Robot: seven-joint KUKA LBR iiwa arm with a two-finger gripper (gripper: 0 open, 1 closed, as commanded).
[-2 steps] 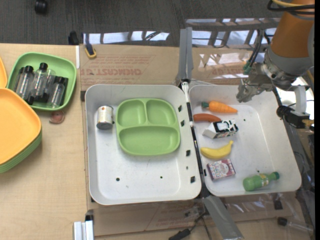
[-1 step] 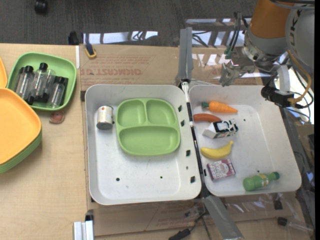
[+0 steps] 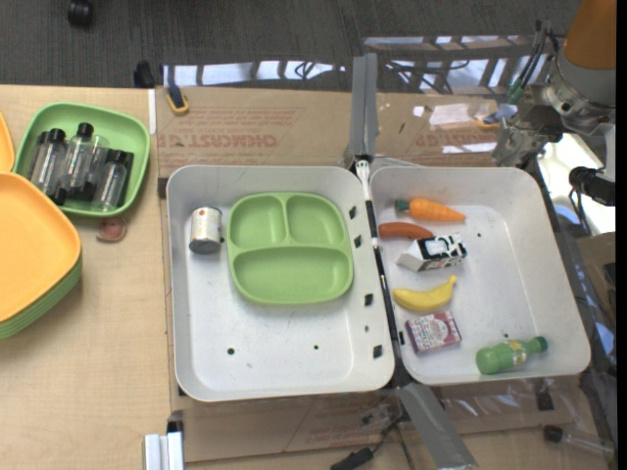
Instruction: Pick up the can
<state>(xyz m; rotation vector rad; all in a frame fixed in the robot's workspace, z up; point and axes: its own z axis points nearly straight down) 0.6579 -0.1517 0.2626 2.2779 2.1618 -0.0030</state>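
Note:
The can (image 3: 205,230) is small and silver and lies at the left side of the left bin (image 3: 284,365), just left of a green divided plate (image 3: 290,248). The arm's orange band (image 3: 595,27) and grey wrist sit at the top right corner, beyond the far right corner of the right bin (image 3: 549,292). My gripper (image 3: 532,130) hangs there above the bin's back rim, far from the can, and is hard to make out against the metal frame behind it.
The right bin holds a carrot (image 3: 434,210), a red sausage (image 3: 404,230), a small white toy car (image 3: 433,253), a banana (image 3: 425,296), a pink packet (image 3: 432,332) and a green bottle (image 3: 509,354). Left of the bins stand orange plates (image 3: 34,262) and a green tray of vials (image 3: 83,160).

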